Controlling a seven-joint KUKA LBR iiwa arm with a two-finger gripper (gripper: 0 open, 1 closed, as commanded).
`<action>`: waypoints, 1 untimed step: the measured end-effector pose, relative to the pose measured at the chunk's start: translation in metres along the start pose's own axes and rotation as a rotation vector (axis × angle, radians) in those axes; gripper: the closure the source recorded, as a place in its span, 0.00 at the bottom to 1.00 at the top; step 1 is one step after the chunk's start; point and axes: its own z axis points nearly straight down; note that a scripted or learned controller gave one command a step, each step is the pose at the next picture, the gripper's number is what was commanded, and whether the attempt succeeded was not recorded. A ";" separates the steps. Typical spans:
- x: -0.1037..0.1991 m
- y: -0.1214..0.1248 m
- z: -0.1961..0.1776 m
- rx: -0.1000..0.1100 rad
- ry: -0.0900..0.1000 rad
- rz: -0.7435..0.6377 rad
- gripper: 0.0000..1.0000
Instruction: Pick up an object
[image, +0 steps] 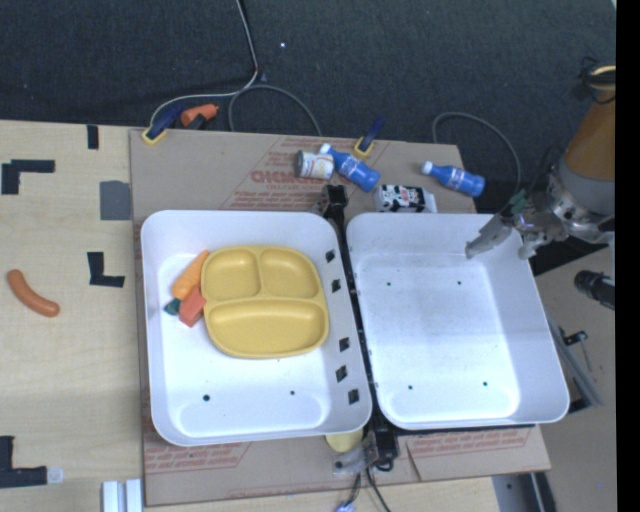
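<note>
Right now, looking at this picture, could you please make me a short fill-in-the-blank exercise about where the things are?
1. The yellow divided plate lies in the ____ bin.
2. The orange carrot toy rests against the plate's ____ side.
3. The tool hovers over the far ____ corner of the right bin.
4. The sausage toy lies outside the bins, on the ____ bench.

Missing words: left; left; right; wooden

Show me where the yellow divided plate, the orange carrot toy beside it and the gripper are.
yellow divided plate (265, 302): camera view, on the ridge between its compartments.
orange carrot toy (188, 277): camera view, middle of its body, at the plate's left edge.
gripper (505, 236): camera view, between its fingertips, over the right bin's far right corner.
</note>
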 end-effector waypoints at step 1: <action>-0.001 -0.046 0.118 0.029 0.012 0.004 0.00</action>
